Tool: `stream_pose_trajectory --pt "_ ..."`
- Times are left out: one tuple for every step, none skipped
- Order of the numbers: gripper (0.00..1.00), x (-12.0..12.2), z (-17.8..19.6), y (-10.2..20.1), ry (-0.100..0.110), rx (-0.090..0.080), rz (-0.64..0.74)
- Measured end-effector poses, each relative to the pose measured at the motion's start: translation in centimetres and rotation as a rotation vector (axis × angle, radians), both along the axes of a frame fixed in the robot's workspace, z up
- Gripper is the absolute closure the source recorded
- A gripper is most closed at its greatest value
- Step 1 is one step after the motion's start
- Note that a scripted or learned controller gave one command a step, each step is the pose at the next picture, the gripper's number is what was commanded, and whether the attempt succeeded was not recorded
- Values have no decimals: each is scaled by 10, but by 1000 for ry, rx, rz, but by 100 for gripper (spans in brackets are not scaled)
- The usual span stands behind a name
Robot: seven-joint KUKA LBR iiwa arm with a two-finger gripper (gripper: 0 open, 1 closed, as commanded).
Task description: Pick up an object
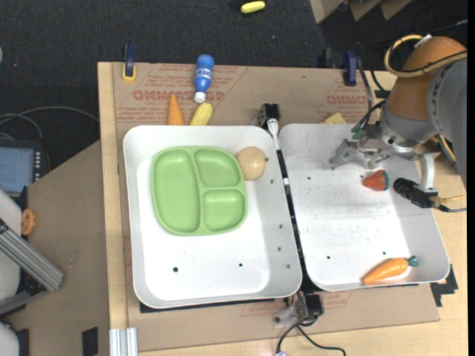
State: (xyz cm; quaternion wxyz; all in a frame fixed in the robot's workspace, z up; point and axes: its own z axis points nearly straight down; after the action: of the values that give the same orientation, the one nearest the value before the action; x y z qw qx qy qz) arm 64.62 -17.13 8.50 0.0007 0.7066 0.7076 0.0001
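Nearest us: a toy carrot, orange with a green tip, lying flat in the right bin. It is well clear of the gripper, at the bin's corner on the camera side.

Gripper: low over the far part of the right bin. We read its two grey prongs as spread apart, with nothing between them.

Strawberry: red with a green cap, on the bin floor just beside the gripper, a little nearer the camera and toward the arm's side. We see it apart from the gripper, not touching. It is the closest object to pick.

Left bin, across the divide from the gripper, holds two things:
- a green divided plate lying flat
- a beige ball touching the plate's corner on the gripper side

On the bare table, beyond the left bin and far from the gripper, we note three things in a cluster:
- a blue and white bottle
- a small orange cone
- a yellow corn piece

On the dark floor past the table lies a yellow object, too small for us to identify.
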Motion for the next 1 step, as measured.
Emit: stream_pose_trajectory --pt "0 -85 3 -17 9 2 -6"
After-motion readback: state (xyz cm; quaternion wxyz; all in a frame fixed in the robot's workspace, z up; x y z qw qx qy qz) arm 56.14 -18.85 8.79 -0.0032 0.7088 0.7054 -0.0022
